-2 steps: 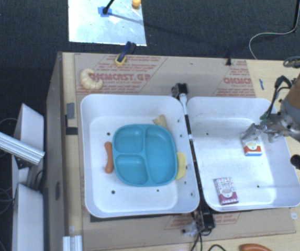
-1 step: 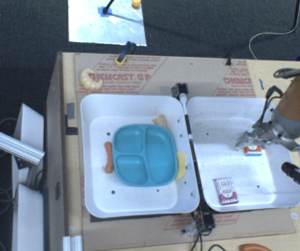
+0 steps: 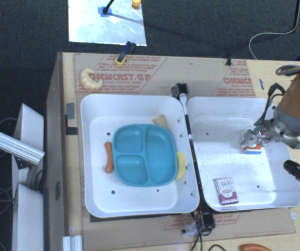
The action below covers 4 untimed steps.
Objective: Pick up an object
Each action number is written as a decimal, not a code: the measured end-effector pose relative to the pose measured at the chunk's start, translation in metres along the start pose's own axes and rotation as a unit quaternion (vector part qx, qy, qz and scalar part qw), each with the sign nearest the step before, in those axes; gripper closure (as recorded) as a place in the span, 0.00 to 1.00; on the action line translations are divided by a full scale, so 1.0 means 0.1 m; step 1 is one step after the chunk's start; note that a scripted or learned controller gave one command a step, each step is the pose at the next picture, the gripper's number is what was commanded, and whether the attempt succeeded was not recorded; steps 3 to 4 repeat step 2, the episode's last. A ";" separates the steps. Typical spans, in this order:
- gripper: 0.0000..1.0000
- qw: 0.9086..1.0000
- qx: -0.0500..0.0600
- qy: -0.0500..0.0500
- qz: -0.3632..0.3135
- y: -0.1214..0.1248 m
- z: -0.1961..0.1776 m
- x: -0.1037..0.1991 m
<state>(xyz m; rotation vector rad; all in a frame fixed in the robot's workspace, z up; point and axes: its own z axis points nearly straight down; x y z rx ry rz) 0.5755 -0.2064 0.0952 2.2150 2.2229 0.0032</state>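
Observation:
In the right bin [image 3: 275, 195], my gripper [image 3: 251, 140] hangs low at the right side, directly over a small white object with red and blue marks [image 3: 252, 149]. That object lies on the bin floor, partly covered by the gripper. A small red and white packet [image 3: 226, 190] lies flat near the right bin's front edge. In the left bin [image 3: 100, 203] a blue divided plate [image 3: 144, 155] sits in the middle. An orange sausage [image 3: 108, 157] lies left of the plate, a beige piece [image 3: 160, 121] at its back rim and a yellow piece [image 3: 181, 165] at its right rim.
The grey arm with its orange band [image 3: 299, 106] comes in from the right over the right bin's rim. A black part [image 3: 299, 170] sticks out near the right wall. On the cardboard behind the bins lie a pale ring-shaped toy [image 3: 89, 78] and a blue and yellow tool [image 3: 124, 53].

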 end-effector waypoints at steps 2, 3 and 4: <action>1.00 1.000 0.000 0.001 -0.001 0.26 -1.14 1.08; 1.00 1.000 0.000 0.001 -0.001 0.26 -1.14 1.08; 1.00 1.000 0.000 0.001 -0.001 0.26 -1.14 1.08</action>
